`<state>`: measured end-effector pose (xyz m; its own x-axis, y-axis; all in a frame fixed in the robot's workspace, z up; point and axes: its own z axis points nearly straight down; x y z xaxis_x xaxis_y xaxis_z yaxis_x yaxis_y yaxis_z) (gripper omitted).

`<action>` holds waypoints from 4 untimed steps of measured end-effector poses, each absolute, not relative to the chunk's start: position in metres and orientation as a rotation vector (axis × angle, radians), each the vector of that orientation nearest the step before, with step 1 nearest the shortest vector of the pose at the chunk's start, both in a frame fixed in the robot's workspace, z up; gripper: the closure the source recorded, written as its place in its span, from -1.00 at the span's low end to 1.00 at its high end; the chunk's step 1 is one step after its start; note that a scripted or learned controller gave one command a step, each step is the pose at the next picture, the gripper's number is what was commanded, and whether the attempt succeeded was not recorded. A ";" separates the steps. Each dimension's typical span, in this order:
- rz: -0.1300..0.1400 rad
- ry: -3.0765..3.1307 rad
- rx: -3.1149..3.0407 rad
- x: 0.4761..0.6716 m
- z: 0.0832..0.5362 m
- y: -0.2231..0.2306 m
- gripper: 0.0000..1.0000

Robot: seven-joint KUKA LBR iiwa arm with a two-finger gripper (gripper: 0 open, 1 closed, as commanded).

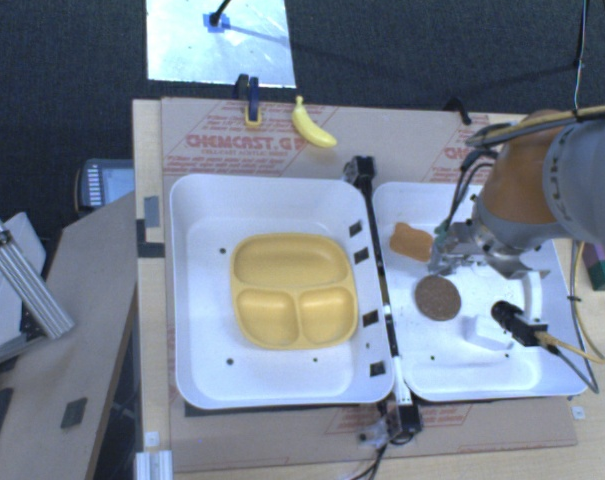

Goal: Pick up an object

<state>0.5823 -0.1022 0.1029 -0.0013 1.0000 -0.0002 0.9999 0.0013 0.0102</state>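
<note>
Orange block [412, 241] lies lengthwise left-right; gripper [444, 260] beside it, grip state unclear

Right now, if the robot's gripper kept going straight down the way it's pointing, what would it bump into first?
Probably the orange-brown block, or the white bin floor right beside it. The gripper hangs over the right bin, close to that block, with the round brown disc just below it in the picture. Depth is hard to judge from this slant.
</note>
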 end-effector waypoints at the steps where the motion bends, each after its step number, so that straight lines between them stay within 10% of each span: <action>1: 0.008 2.222 2.212 0.588 0.162 -0.093 1.00; 4: 0.007 2.232 2.209 0.601 0.268 -0.047 1.00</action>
<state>0.6008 -0.0468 0.2682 -0.0101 0.9999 0.0021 0.9999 0.0101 0.0039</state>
